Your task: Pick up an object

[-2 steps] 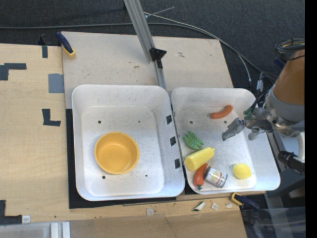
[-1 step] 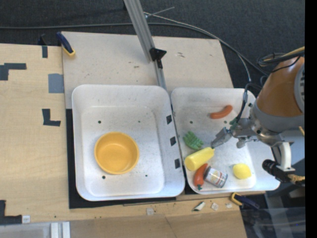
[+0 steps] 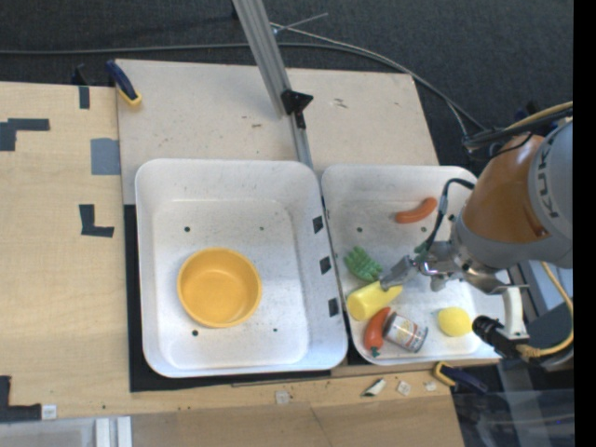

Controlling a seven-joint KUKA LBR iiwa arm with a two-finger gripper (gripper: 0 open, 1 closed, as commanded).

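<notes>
Yellow bowl (image 3: pixel 219 287), white bins (image 3: pixel 158 180)

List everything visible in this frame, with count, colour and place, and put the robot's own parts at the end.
bins: 2, white, side by side on the bench
bowl: 1, yellow, left bin, front left
sausage-shaped item: 1, orange, right bin, back
bumpy item: 1, green, right bin, left side
yellow item: 1, yellow, right bin, at the pincer tips
red item: 1, red, right bin, front left
can: 1, silver, lying beside the red item
lemon: 1, yellow, right bin, front right
clamp: 1, blue and yellow, back left of bench
arm: 1, grey with orange band, from the right
pincer: 1, over right bin
</notes>
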